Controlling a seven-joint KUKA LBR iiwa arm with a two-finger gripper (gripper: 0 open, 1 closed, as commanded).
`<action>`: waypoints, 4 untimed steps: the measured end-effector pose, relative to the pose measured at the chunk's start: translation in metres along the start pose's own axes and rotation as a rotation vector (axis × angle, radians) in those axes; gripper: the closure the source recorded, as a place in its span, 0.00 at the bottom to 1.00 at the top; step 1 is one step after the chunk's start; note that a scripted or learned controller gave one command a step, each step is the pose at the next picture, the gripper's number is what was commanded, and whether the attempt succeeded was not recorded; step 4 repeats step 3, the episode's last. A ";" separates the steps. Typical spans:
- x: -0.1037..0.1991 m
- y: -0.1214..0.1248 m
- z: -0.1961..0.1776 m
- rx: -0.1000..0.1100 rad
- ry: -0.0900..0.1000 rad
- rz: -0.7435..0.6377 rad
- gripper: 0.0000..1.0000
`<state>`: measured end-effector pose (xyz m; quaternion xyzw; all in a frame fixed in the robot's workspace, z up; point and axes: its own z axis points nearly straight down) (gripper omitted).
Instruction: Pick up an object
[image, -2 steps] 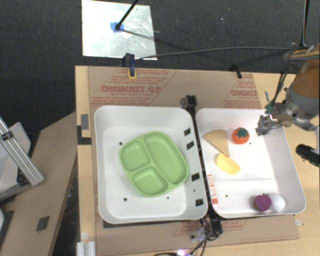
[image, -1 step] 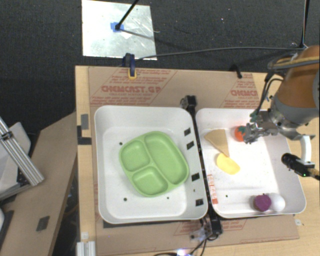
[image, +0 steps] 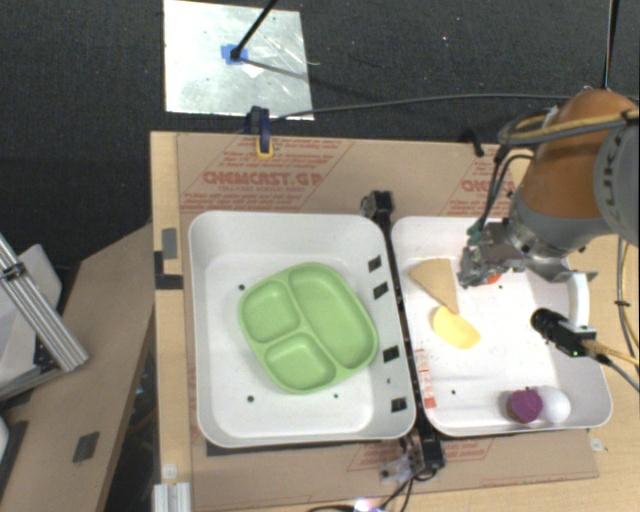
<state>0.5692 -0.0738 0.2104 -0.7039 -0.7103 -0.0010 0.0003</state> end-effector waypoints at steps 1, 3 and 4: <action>0.054 -0.008 -0.010 0.000 0.000 -0.001 1.00; 0.146 -0.049 -0.017 0.000 0.001 -0.001 1.00; 0.146 -0.049 -0.017 0.000 0.001 -0.001 1.00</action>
